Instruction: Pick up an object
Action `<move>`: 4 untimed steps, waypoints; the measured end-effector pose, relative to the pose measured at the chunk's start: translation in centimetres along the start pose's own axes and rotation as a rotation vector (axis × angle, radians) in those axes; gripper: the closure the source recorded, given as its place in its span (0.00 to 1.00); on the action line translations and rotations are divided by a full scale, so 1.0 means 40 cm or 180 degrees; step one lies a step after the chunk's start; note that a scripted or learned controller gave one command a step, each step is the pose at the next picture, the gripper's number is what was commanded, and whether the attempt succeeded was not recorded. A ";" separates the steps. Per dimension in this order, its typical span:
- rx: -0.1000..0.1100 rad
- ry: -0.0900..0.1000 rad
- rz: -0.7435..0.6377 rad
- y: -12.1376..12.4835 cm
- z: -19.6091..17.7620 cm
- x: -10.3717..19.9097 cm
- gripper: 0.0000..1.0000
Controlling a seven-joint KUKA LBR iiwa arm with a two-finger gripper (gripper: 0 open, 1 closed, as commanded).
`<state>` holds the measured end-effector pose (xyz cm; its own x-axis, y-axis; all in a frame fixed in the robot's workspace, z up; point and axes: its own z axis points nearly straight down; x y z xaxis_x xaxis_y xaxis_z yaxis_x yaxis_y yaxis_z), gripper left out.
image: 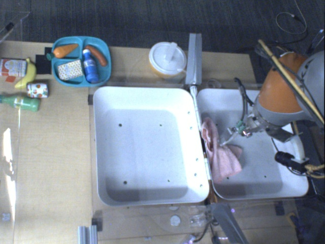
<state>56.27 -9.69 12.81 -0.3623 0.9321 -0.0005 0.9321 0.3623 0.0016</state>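
**Gripper down over the pink cloth, grab not confirmed yet**

So the arm's reaching into the right bin [289,187], gripper [234,136] sitting low, right at the upper right edge of the pink cloth [219,154]. Cloth is crumpled against the bin's left wall, next to the divider w/ the left bin [147,105]. Honestly can't tell whether the gripper is spread or closed, too small and cluttered w/ cables. No fabric visibly pinched either. Looks to me like the approach/grasp step, not the lift. Next move imo: close on a fold of cloth, then go straight up and check it actually comes along, since soft stuff slips easily.
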 end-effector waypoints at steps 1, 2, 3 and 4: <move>-0.0060 -0.0026 -0.0089 -0.130 0.088 0.001 0.00; -0.0074 -0.0019 -0.0097 -0.123 0.059 0.005 1.00; -0.0010 -0.0008 -0.0794 -0.062 -0.122 -0.080 1.00; -0.0012 -0.0008 -0.1231 0.195 -0.136 -0.086 1.00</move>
<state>64.76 -10.07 18.26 -0.6870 0.7266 -0.0042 0.7266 0.6870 0.0046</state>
